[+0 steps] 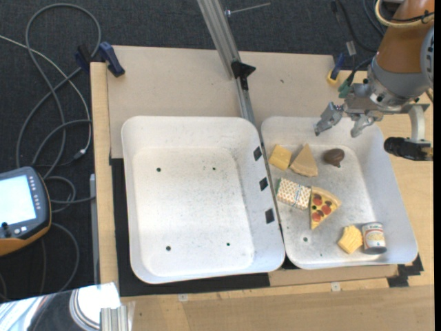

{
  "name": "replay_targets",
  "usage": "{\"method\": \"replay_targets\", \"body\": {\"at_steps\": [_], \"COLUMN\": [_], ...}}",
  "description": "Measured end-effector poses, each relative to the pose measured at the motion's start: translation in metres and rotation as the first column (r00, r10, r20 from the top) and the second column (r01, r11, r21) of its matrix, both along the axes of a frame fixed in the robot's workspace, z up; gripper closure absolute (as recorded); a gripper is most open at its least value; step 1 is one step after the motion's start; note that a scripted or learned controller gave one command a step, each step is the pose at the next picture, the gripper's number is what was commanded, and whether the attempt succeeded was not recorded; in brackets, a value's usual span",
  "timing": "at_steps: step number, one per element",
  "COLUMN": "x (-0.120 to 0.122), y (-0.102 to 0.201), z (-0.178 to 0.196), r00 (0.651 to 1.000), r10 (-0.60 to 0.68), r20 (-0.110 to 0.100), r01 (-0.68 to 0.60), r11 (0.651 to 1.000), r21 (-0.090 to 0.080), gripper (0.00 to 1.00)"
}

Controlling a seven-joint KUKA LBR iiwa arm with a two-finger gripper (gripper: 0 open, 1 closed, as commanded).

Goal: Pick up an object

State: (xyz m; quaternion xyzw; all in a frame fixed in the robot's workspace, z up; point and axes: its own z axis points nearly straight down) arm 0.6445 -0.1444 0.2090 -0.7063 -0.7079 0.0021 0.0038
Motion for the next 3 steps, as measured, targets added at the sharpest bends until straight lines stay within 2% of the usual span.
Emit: {"method": "replay_targets", "body": {"at_steps": [2, 3], "x": [-0.005, -0.003], "y": [0.009, 0.009], "z": [-0.113, -0.098], "r00": [1.000, 1.000], "r10": [-0.001, -0.002], "r20": [0.001, 0.008], "r01": [0.001, 0.002], "r11": [1.000, 1.000], "r21": [0.001, -0.001], "gripper": [0.00, 1.00]}}
